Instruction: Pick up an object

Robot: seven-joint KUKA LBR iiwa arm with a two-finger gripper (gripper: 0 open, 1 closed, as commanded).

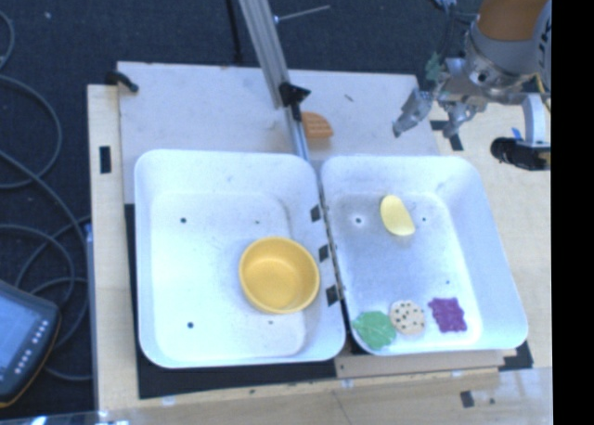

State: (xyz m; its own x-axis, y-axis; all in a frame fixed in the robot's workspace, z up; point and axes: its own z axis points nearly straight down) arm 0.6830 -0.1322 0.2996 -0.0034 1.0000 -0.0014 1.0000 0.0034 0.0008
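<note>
left bin (pixel 162 228): sitting on the bench, holding a yellow bowl (pixel 278 274) that is resting upright toward its right near corner.

metal post (pixel 264 43): slanting down from the top of the view and ending at the far edge where the two bins are meeting; an orange object (pixel 316 125) is lying on the board just beside its foot, outside both bins.

right bin (pixel 483 228): carrying four pieces. a yellow oval piece (pixel 397 215) is lying alone toward the far side. along the near edge, a green piece (pixel 374 328), a spotted cookie (pixel 406 317) and a purple piece (pixel 448 314) are sitting in a row, close together.

gripper (pixel 432 119): hanging above the board just beyond the right bin's far rim, well apart from every piece; its two fingers are standing spread, pinching nothing.
</note>
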